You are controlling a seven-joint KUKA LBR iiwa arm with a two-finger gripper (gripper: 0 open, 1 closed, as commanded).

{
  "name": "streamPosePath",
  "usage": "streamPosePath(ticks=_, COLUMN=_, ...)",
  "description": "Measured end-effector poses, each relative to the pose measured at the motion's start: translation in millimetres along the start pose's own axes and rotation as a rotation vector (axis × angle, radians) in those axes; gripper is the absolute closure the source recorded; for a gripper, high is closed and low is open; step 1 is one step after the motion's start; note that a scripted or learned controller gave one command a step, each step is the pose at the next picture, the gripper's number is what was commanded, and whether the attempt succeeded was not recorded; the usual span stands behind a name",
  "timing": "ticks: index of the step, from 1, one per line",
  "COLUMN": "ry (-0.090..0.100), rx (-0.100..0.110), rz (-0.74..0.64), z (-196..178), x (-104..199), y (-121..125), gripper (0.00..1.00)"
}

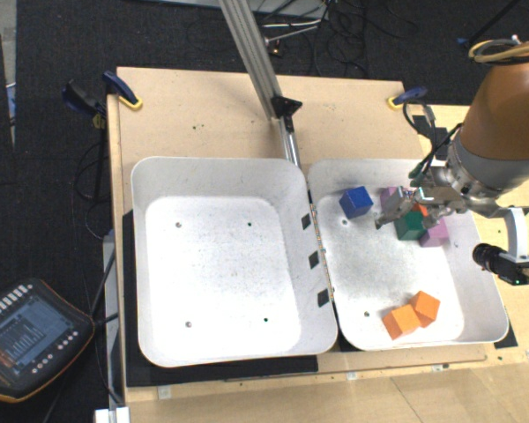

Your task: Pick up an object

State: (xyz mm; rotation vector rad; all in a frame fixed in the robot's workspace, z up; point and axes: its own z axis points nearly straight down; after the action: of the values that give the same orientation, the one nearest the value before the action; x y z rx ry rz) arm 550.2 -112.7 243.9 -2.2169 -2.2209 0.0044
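Observation:
In the right bin [370,271] lie a blue cube [356,201], a green block [412,227], a purple block [436,232] beside it, another purple piece [390,198] and two orange blocks [399,322] [426,307] near the front. My gripper [404,211] hangs low over the green and purple cluster at the bin's back right. Its fingers reach down around the green block, and a bit of orange shows near them. Whether anything sits between the fingers is hidden by the wrist.
The left bin [150,201] stands beside the right one, their rims meeting at the middle. A slanted metal pole [251,47] rises from the back of the bench. A teach pendant [26,329] lies off the bench at the lower left.

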Motion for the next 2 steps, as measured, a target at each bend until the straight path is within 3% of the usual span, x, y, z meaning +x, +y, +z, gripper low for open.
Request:
streamPosePath(ticks=1, ry=-0.001, rx=-0.005, rz=0.002, z=-2.2, x=-0.1, y=0.8, gripper=0.00)
streamPosePath(ticks=2, ry=0.000, rx=0.001, rz=0.002, z=45.6, x=8.7, y=0.4, gripper=0.00)
